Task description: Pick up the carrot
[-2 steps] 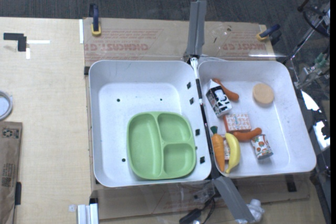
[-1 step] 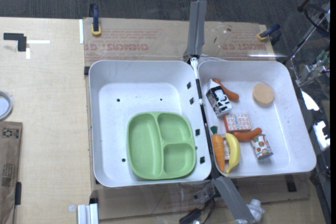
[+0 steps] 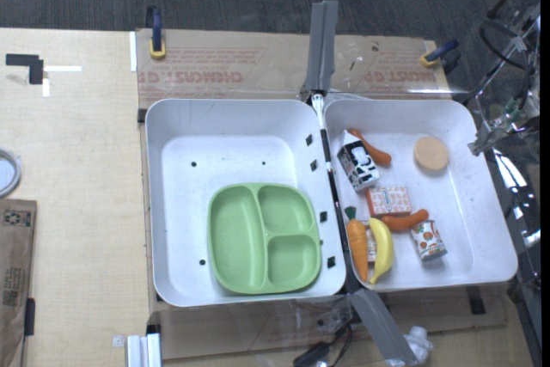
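Observation:
The carrot [image 3: 356, 241] is short and orange. It lies near the front left corner of the right bin [image 3: 481, 211], close beside a yellow banana [image 3: 382, 250]. Part of my gripper [image 3: 487, 139] shows at the bin's right rim, well to the right of the carrot and higher in the view, among dark cables. Nothing is seen in it.
The right bin also holds a round tan biscuit [image 3: 431, 154], a black and white carton [image 3: 357, 167], a small patterned box [image 3: 389, 200], two orange sausages [image 3: 404, 221], [image 3: 370, 148] and a little can [image 3: 429, 241]. A green divided plate [image 3: 265, 238] lies in the left bin [image 3: 172, 185].

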